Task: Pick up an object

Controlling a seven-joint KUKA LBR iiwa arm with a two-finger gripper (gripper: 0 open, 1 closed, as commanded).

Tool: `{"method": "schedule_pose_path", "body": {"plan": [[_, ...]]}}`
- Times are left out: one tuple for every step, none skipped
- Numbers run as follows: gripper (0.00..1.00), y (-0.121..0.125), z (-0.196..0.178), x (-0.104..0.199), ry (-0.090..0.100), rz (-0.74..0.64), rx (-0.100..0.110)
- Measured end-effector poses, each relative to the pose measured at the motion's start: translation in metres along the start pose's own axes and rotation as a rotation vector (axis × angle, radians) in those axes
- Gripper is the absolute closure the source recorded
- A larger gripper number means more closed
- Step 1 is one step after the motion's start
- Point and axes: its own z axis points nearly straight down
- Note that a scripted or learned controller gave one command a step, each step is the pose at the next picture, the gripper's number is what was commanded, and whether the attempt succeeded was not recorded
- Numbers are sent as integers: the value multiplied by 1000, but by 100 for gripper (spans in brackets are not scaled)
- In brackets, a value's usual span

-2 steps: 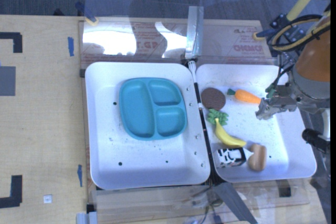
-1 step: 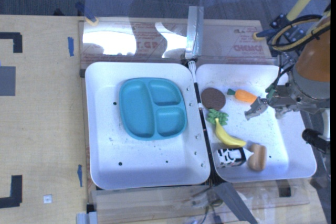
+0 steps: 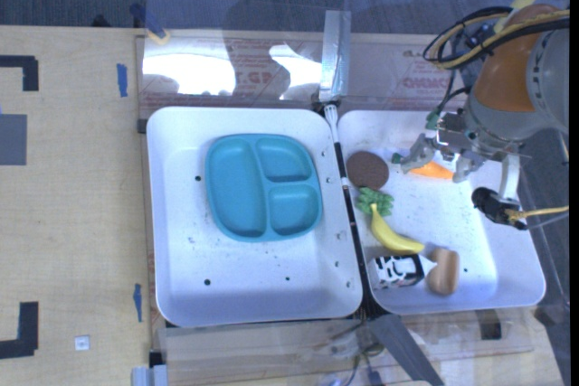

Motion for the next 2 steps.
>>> {"method": "schedule_pose_path", "body": {"plan": [[0,38,54,-29,-3,-109,-10],[100,35,48,-29,-3,-113,4]]}}
